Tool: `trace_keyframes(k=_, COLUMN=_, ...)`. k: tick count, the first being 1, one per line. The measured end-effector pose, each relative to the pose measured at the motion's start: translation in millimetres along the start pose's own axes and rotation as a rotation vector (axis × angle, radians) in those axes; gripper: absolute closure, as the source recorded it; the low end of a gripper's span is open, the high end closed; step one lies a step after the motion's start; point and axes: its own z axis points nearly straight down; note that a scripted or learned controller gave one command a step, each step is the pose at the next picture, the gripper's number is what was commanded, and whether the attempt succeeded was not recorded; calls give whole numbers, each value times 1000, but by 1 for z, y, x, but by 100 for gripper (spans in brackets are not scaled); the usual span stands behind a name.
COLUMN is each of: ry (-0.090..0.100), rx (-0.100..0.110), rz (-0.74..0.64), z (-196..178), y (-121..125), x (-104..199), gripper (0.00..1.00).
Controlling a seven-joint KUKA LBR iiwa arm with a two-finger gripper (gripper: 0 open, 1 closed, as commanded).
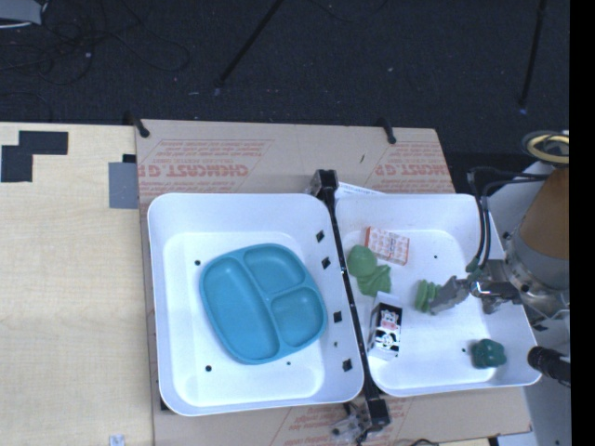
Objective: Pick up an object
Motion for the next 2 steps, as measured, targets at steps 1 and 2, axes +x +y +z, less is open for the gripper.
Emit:
trace_keyframes(k=1, ry=0, rx=1, rz=1, z=52, y=-4, x=-9, gripper=0)
trace_keyframes(k=2, ry=0, rx=-1, rz=-1, z=112, y=3, x=-5, gripper=0)
